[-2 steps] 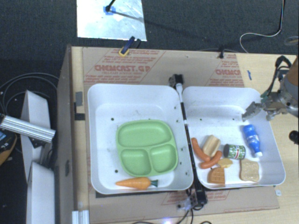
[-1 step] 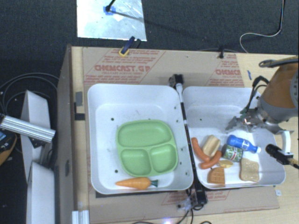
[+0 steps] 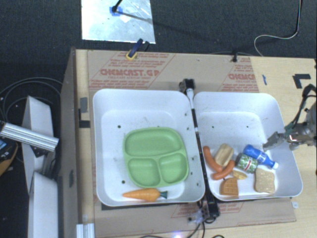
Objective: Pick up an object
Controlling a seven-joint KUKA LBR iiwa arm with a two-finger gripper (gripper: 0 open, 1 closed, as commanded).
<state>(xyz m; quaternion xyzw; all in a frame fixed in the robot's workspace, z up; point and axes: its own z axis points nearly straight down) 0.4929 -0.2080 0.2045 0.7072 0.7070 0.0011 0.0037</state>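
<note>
**Toy food waits in right bin as gripper hangs at its edge**

A blue-capped bottle [image 3: 257,156] lies among sausages [image 3: 216,163], a bread roll [image 3: 224,154] and toast slices [image 3: 264,180] at the front of the right bin [image 3: 233,105]. The gripper [image 3: 282,139], blurred and partly cut off, sits over the bin's right rim; whether it grips anything cannot be told. The left bin [image 3: 106,133] holds a green divided tray [image 3: 155,155] and a carrot [image 3: 142,194].

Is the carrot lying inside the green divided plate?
No, the carrot lies on the floor of the left bin, just in front of the green plate, outside its compartments.
</note>
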